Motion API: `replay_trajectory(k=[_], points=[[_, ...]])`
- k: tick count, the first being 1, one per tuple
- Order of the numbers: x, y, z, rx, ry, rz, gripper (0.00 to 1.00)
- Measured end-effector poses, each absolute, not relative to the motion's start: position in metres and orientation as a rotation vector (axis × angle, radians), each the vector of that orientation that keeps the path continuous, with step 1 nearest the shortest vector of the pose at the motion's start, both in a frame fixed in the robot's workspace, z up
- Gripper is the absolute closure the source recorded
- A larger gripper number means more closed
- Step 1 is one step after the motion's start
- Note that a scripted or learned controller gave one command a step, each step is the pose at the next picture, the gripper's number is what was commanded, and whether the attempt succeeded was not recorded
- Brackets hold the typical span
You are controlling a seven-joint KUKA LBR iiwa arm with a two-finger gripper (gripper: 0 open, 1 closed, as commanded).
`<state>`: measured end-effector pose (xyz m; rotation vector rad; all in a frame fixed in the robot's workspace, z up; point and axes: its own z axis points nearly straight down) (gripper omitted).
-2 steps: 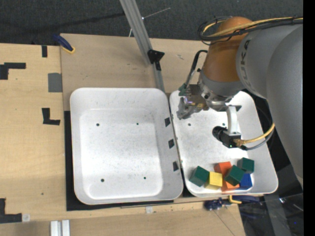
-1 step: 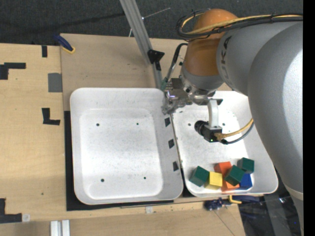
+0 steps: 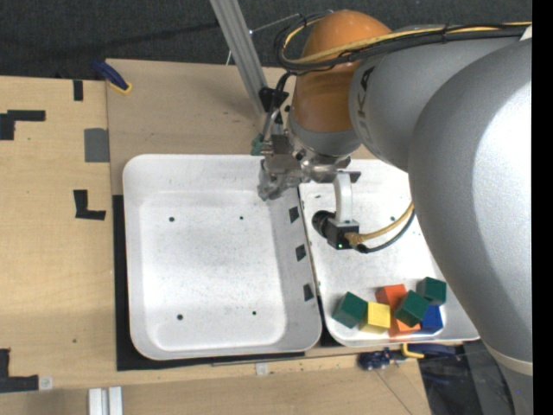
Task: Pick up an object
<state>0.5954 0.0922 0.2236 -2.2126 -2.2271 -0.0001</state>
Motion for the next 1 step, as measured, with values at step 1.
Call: replay_trajectory(k=[1], points=[[0.5955,0.0889,0.2234,-2.219,-2.224,0.004,0.0]])
